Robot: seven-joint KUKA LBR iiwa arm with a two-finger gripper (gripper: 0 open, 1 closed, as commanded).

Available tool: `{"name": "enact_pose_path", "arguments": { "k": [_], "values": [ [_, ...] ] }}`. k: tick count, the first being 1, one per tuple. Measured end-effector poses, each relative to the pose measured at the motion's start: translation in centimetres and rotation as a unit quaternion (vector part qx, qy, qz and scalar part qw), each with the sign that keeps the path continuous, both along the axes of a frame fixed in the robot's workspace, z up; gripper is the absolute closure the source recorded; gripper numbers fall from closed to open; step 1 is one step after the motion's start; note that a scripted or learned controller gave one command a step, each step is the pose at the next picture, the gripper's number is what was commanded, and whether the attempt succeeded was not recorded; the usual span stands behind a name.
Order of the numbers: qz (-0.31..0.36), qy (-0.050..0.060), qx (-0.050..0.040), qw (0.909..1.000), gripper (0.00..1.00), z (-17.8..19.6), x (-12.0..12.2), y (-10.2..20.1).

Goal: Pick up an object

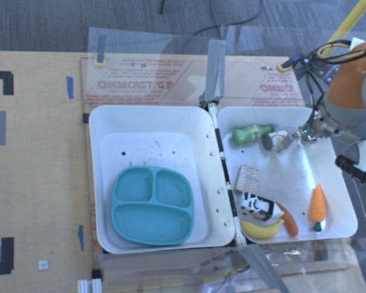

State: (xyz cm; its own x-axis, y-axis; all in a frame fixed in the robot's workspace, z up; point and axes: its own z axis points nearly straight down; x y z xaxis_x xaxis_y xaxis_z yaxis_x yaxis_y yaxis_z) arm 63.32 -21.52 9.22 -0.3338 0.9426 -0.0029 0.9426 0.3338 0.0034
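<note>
Gripper: the gripper (pixel 288 141) sits in the upper part of the right bin (pixel 329 224), reaching in from the right edge of the frame; whether it is released or clenched cannot be told from this slant.
Green bottle: a green bottle (pixel 252 133) lies on its side just left of the gripper, near the bin's upper rim, apart from the fingertips as far as the view allows.
Grey piece: a small round grey thing (pixel 268 141) sits between bottle and gripper; possibly part of the gripper itself, too blurred to say.
Carrot: an orange toy carrot (pixel 318 206) with a green tip lies at lower right, well apart from the gripper.
Banana: a yellow banana (pixel 261 228), curved, rests against the lower rim.
Red piece: a slim red-orange object (pixel 288 220) lies just right of the banana.
Patterned card: a small speckled square (pixel 246 179) lies near the bin's left wall.
Black-and-white packet: a printed packet (pixel 256 206) sits above the banana; its print is unreadable.
Left bin: the left bin (pixel 146 124) holds a teal divided plate (pixel 152 205), smooth, three compartments.
Writing: red lettering on the clear sheet (pixel 134 78) behind the bins reads roughly "CHEMCAST GP".
</note>
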Motion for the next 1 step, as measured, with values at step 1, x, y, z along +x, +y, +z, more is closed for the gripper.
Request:
{"name": "enact_pose_path", "arguments": {
  "k": [1],
  "values": [
    [0.075, -0.001, -0.0011, 0.9971, 0.00, 5.38, -1.48, -0.62]
  ]
}}
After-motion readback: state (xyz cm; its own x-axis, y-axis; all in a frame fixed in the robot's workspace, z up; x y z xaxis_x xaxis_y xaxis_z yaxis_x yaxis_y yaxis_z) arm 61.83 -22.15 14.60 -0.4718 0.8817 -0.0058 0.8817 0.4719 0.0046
